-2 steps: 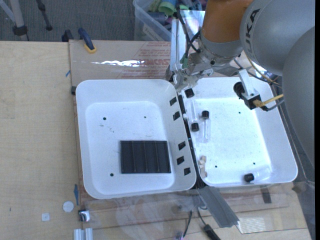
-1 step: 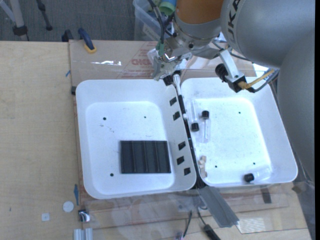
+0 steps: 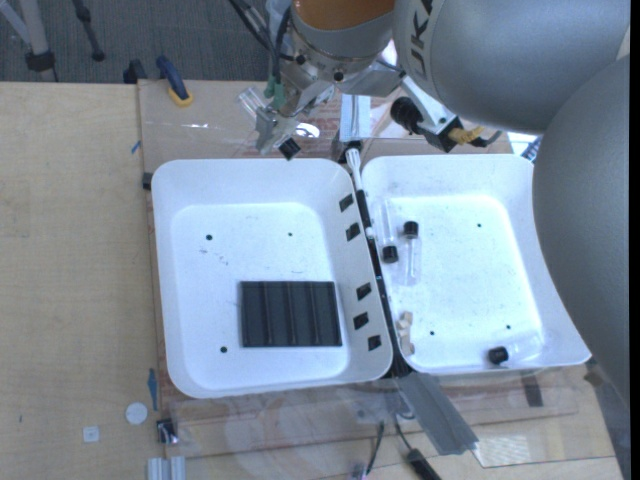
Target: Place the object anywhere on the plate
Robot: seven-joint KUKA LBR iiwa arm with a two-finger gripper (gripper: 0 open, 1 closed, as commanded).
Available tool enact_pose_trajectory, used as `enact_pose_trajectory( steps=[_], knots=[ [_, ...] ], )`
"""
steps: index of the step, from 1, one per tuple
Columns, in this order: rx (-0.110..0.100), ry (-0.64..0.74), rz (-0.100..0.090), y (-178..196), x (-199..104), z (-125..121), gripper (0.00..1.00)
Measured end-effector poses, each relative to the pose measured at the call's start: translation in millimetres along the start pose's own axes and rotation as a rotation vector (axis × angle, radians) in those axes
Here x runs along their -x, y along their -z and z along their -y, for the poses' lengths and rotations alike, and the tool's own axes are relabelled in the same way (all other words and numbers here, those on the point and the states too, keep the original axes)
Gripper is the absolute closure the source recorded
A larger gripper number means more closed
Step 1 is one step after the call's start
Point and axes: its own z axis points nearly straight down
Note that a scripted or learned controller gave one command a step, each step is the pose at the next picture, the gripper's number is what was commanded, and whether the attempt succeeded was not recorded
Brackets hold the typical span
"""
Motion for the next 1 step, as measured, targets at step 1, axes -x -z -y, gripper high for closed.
enact_pose_trajectory(
  steps=[1],
  knots=[
    [-0.006, 0.185, -0.004, -10.7, -20.0, -5.7, 1.00]
  ],
)
